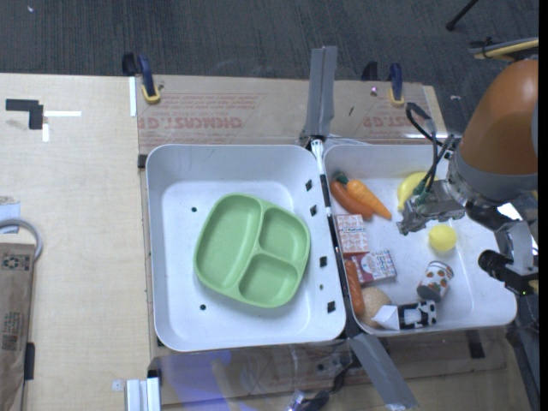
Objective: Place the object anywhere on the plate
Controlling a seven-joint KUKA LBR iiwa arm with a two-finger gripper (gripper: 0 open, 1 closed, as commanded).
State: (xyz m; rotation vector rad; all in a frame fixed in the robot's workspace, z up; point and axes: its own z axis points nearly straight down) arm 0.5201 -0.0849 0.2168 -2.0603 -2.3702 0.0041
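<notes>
Camera view, looking down at a slant: two shallow white bins sit side by side on the pale wooden surface [77, 195]. The left bin [167, 255] carries a light green plastic plate with three compartments [253, 251], lying flat near the bin's middle. The right bin [488, 302] holds the loose things: two orange toy carrots [360, 195] near its far left corner, a small pink-and-white carton [350, 232] and a red-and-white box [375, 266] beside the divider, a small yellow ball [443, 238] near the middle, a larger yellow fruit shape [411, 187] partly hidden behind the arm, a small patterned cup [436, 280], and a black-and-white block [418, 314] by the near wall. The grey arm's tool [413, 218] hangs over the right bin just left of the yellow ball; whether it is spread or pressed together cannot be told.
</notes>
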